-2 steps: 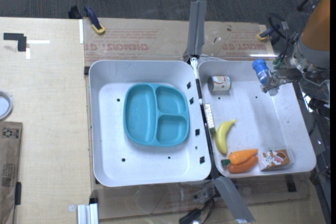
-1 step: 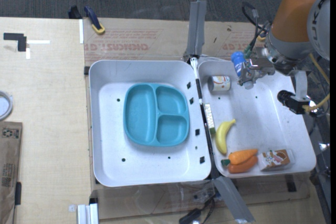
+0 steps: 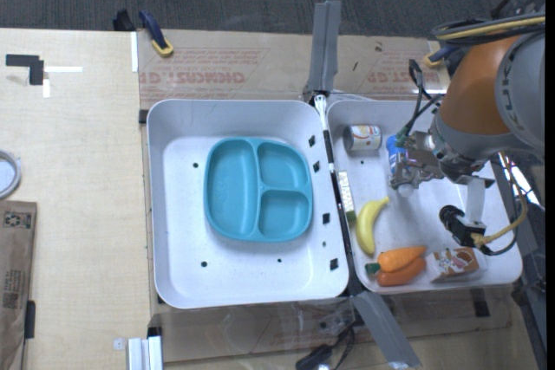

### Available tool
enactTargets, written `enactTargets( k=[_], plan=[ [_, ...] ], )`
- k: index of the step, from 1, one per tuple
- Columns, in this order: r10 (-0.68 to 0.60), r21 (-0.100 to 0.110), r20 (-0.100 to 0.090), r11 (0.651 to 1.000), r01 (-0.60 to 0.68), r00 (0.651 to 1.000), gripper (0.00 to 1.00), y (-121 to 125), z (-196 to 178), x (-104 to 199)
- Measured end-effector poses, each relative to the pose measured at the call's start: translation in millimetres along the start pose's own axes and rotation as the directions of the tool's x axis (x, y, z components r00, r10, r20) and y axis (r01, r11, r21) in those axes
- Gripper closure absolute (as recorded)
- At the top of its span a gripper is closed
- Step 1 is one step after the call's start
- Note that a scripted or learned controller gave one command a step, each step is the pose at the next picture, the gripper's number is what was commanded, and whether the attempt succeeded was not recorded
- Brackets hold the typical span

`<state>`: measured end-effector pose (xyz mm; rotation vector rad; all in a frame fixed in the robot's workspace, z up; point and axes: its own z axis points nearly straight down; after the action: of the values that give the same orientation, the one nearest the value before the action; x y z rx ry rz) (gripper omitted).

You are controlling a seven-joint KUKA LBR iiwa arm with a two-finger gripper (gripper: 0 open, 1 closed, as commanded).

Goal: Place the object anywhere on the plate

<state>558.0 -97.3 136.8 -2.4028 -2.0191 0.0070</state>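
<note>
A teal divided plate (image 3: pixel 257 188) lies in the middle of the left white bin (image 3: pixel 170 212). The right bin (image 3: pixel 422 217) holds a small can (image 3: pixel 363 137), a yellow banana (image 3: pixel 370 223), an orange carrot (image 3: pixel 401 264) and a printed packet (image 3: pixel 454 262). My gripper (image 3: pixel 404 178) hangs low over the upper middle of the right bin, just right of the can and above the banana. A small blue thing (image 3: pixel 396 149) shows right at the gripper's upper left side; whether it is held is unclear.
The two bins meet at a raised divider (image 3: pixel 332 186). Cables and a black hose fitting (image 3: pixel 458 223) trail from the wrist over the right bin. A yellow and blue clamp (image 3: pixel 156 34) lies on the cardboard behind the left bin.
</note>
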Motion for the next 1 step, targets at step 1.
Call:
enactTargets(
  k=[1],
  plan=[
    [-0.273, -0.003, 0.001, 0.962, 0.273, 0.962, 1.0, -19.8, -53.9, 76.6]
  ],
)
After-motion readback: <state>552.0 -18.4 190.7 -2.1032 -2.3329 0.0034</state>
